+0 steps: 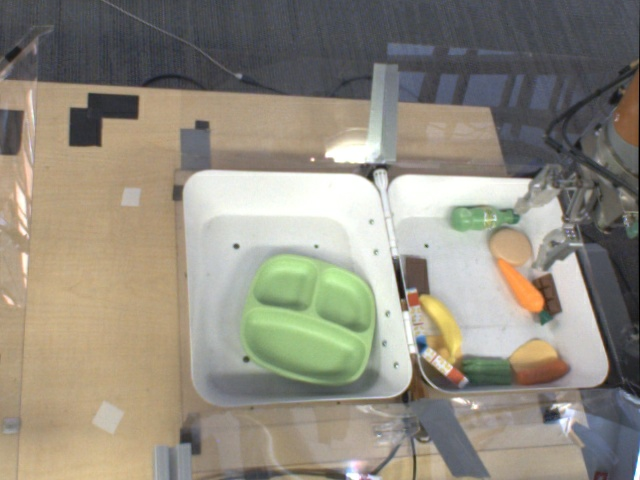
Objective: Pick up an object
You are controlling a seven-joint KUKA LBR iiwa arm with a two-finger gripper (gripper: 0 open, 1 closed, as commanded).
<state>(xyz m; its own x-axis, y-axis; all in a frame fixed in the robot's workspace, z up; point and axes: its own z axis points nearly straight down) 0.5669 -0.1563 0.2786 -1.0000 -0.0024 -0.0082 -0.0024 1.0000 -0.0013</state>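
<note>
My gripper [541, 225] hangs over the right part of the right bin [470, 313], open, with bare bin floor showing between its fingers. Just left of it lie a beige oval piece [509, 244] and an orange carrot [520, 285]. A green bottle [479, 217] lies on its side further left, near the bin's back. A small brown bar [549, 296] rests below the nearer fingertip [547, 260]. Toward the front of the bin are a yellow banana [442, 326], a dark green cucumber [486, 370] and a brown and tan bread piece [538, 361].
The left bin [215, 268] holds a green divided plate [308, 318]. A dark bar [414, 280] and a small red and blue item [441, 361] lie by the right bin's left wall. A metal post [384, 110] stands behind the divider between the bins.
</note>
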